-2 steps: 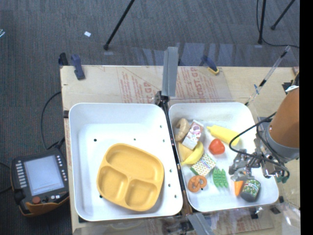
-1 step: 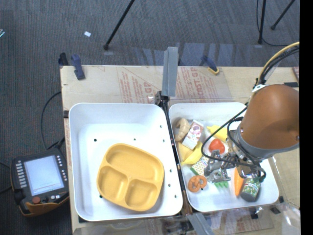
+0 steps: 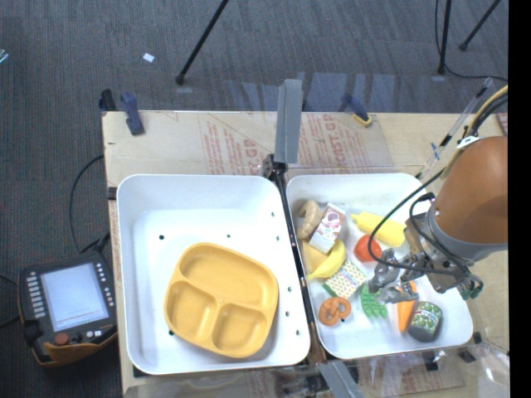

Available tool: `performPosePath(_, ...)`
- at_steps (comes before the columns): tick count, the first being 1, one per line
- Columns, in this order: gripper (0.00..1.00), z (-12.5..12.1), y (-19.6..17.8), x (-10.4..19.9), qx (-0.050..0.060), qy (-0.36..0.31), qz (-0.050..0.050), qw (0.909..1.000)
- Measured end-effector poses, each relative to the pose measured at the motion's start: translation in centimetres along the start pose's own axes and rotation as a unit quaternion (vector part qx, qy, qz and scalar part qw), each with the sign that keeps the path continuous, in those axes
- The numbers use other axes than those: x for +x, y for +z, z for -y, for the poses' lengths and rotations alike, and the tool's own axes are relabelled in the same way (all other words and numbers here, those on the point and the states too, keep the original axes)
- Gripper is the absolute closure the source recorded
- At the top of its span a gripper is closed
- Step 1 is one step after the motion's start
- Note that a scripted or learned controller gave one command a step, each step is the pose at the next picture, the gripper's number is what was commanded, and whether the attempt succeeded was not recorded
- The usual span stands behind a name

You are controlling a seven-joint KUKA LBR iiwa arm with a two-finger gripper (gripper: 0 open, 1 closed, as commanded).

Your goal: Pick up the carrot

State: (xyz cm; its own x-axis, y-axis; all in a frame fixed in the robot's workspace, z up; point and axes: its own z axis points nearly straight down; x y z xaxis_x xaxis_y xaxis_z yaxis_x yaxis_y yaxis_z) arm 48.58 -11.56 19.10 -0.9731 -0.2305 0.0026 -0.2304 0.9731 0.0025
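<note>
Fingers (image 3: 390, 282) just above small orange carrot (image 3: 404, 313), tapered tip downward.

Red print on the cardboard, nothing legible

Faded red lettering runs upside down across the cardboard sheet (image 3: 332, 143) along the bench's far edge, too blurred to read; the small carton (image 3: 331, 222) and the can (image 3: 426, 321) in the right bin (image 3: 332, 181) carry labels, unreadable too.

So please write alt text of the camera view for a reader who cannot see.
The gripper hangs low in the right bin, just left of the carrot, among toy foods. The left bin holds a yellow tray.
</note>
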Motion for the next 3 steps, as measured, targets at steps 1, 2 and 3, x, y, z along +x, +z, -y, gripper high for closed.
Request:
performPosePath(1,0.0,0.0,0.0,0.0,0.0,0.0,0.0,1.0)
performPosePath(2,0.0,4.5,9.3,0.1,-0.003,0.021,-0.005,0.9998)
performPosePath(3,1.0,4.5,8.0,-0.3,-0.002,0.019,0.0,0.9998)
